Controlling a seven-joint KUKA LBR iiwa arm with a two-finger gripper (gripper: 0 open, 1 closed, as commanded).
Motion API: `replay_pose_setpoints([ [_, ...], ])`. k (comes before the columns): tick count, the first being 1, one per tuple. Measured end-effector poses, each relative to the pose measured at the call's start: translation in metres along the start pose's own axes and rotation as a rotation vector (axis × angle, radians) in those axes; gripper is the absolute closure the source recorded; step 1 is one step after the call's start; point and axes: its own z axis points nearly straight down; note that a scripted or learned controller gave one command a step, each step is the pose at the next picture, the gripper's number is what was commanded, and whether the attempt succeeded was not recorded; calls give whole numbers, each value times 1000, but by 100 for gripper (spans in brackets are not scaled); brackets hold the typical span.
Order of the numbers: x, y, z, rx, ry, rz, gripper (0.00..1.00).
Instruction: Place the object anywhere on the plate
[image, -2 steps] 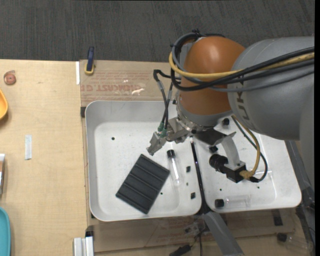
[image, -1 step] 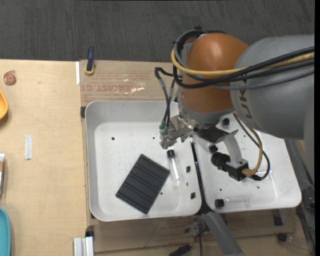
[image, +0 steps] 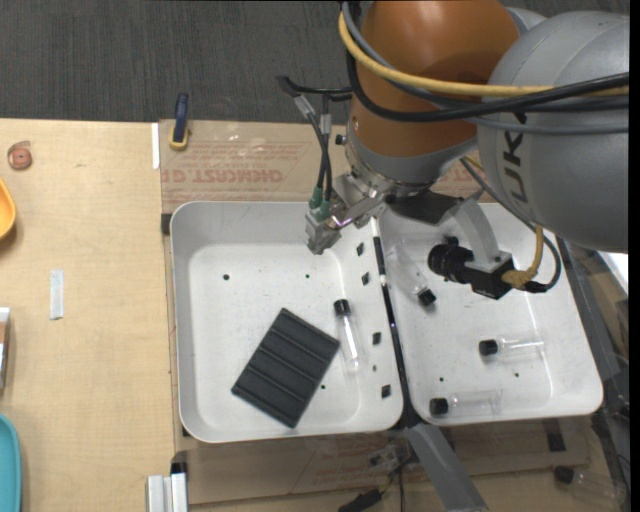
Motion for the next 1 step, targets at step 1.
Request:
replay_pose_setpoints([
  [1, -5, 60, -70, -3, -1, -257, 100],
])
